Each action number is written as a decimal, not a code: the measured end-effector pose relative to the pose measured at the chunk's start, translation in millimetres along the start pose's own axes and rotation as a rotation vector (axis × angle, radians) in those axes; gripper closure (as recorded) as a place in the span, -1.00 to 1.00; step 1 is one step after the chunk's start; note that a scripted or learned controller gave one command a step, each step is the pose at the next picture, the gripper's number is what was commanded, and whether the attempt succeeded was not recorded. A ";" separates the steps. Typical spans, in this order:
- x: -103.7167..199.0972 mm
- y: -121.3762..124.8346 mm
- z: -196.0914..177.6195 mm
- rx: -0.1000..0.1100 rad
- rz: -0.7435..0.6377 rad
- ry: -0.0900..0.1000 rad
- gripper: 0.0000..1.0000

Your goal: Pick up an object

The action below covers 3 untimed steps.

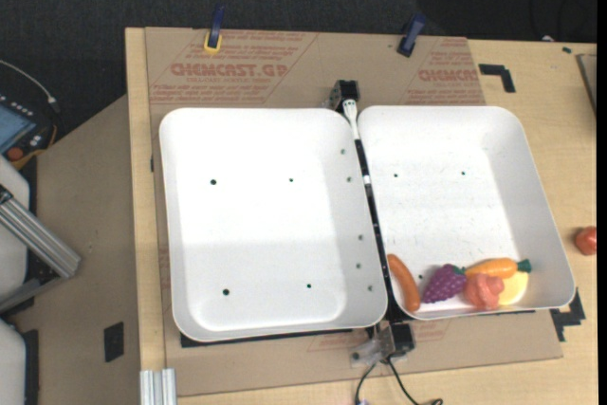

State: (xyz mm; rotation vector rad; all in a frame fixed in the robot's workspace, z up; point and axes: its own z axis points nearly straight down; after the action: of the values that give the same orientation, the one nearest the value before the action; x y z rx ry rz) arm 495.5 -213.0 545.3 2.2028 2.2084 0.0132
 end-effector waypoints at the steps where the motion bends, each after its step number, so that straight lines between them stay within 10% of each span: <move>1: -9.3 -21.4 154.4 0.036 0.005 0.015 -1.00; 2: -6.9 -24.2 281.5 0.035 0.004 0.015 -1.00; 3: -8.3 -22.1 273.6 0.021 0.003 0.009 -1.00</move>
State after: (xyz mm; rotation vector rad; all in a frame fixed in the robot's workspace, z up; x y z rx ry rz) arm 479.4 -224.1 271.3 2.2213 2.2194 0.0003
